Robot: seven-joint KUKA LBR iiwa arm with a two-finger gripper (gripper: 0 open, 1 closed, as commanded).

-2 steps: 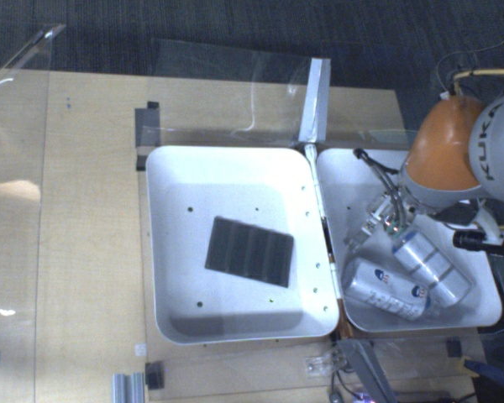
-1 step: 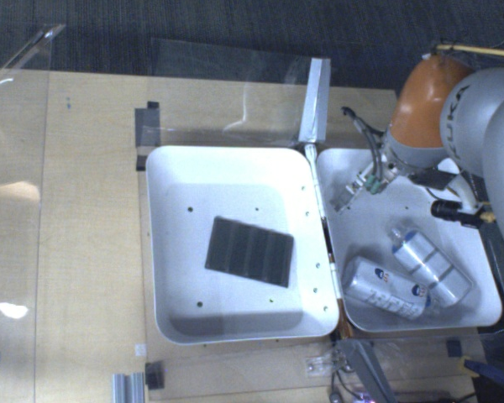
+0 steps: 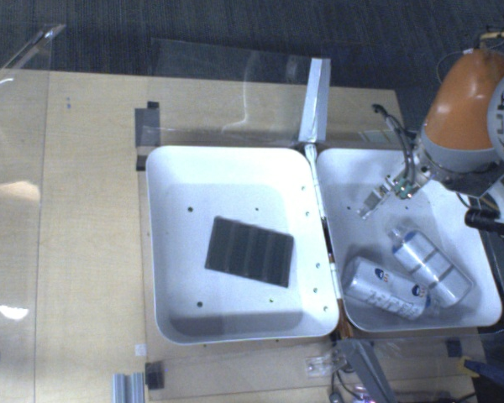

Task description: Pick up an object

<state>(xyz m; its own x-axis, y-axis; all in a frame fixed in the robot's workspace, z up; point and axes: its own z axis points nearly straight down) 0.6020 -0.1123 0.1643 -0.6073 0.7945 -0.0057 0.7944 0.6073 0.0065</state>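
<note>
Nothing picked yet — gripper (image 3: pixel 376 201) hangs over the right bin (image 3: pixel 353 170), behind the two cans (image 3: pixel 407 275). Jaw state: can't tell. Descent and grasp remain.

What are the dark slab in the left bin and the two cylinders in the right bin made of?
Dark slab: looks like matte dark rubber or foam, ridged in parallel bands, no glare. The two cylinders: likely metal cans or foil-wrapped, silvery with bright highlights and printed labels. Both bins: glossy white plastic, by the look.
</note>
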